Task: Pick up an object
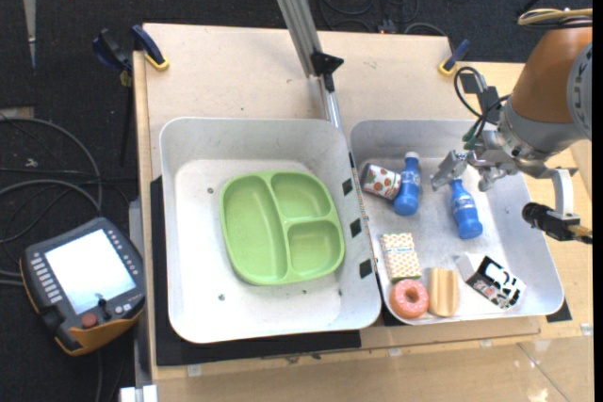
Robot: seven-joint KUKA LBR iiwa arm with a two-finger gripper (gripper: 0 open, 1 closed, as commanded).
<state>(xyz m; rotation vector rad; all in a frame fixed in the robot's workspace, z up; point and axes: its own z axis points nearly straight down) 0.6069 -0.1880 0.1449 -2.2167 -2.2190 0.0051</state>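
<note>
Your arm reaches in from the right, and its gripper (468, 170) hangs over the upper part of the right bin (546, 270), fingers spread wide with nothing between them. Just below the gripper you see a blue bottle (464, 209) lying in that bin, its cap end pointing up toward the open fingers; whether a finger touches it you cannot tell from this angle. To its left a second blue bottle (408, 184) lies beside a small red and white can (382, 180), the two touching. Nearer the front of the bin you have a checked wafer packet (400, 254), a pink doughnut (409, 297), a tan bread roll (443, 291) just beside the doughnut, and a black and white packet (495, 281) toward the right corner. In the left bin (184, 193) a green divided plate (282, 226) sits alone near the middle.
</note>
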